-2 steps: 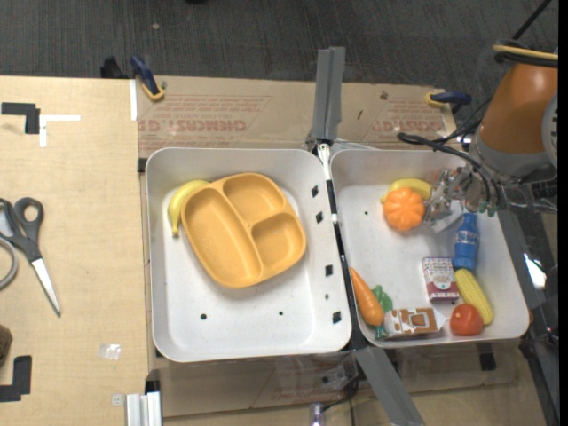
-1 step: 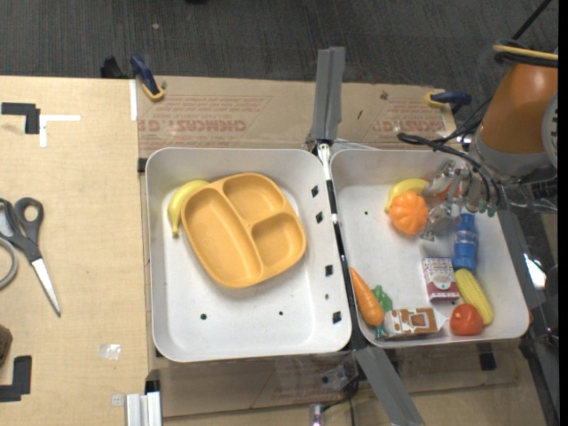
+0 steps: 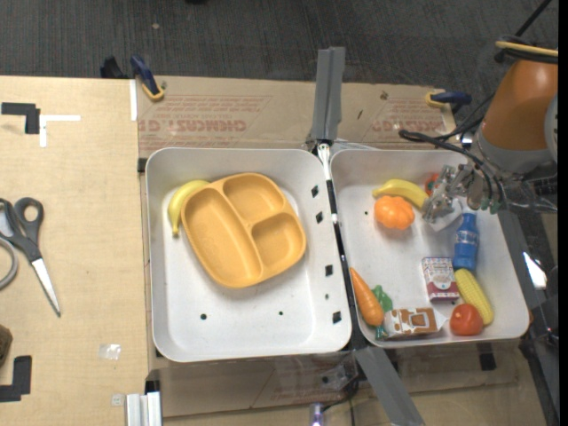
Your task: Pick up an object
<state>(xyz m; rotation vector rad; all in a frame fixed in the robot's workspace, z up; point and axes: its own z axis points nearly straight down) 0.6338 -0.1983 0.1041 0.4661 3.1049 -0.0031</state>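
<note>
Hiding its fingertips, the pincer (image 3: 441, 204) blurs over the right bin (image 3: 513, 264).

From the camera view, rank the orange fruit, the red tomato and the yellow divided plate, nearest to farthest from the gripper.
1. Round orange fruit, just left of the gripper.
2. Red tomato, right bin's near corner.
3. Yellow divided plate, left bin.

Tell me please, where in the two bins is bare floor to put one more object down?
Left bin: bare floor along the front edge and right wall, beside the yellow divided plate. Right bin: a bare patch mid-left, between the orange, carrot and small carton. Its back-right corner, at the pincer, and its front edge are crowded.
</note>
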